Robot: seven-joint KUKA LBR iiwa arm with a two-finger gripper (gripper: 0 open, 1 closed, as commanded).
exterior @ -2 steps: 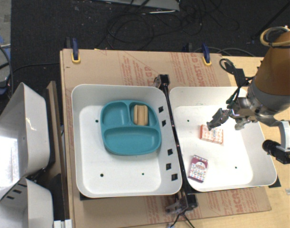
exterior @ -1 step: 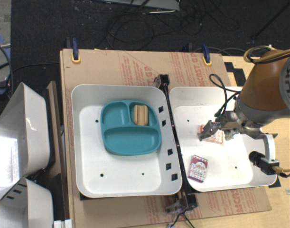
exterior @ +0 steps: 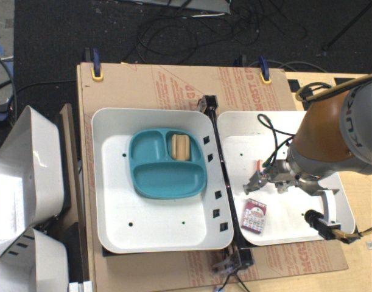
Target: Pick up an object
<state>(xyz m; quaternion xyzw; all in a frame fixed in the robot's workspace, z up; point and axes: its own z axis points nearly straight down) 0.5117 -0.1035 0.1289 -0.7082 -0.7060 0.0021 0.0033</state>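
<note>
Over the right bin (exterior: pixel 283 227), in the single overhead view, we saw the gripper (exterior: pixel 266 181) hanging low above the bin's middle, at the end of the grey arm (exterior: pixel 332 139) that reached in from the right. How far its jaws stood apart we could not tell, since the wrist hid much of them from above. We saw nothing held in them, and whether the gripper touched the bin floor we could not tell either.

Just on the near side of the gripper, towards the bin's near left corner, lay a small packet (exterior: pixel 254 216) with a pink and white pattern, flat on the floor and apart from the gripper. A small red thing (exterior: pixel 257 165) showed just on the far side of the gripper, too small for us to name.

Across the divider, the left bin (exterior: pixel 155 221) held a teal tray (exterior: pixel 167 181) with three compartments, set towards the far side. A wooden block (exterior: pixel 181 147) lay in the tray's far right compartment, well apart from the gripper. Both bins sat on a brown bench (exterior: pixel 173 84).
</note>
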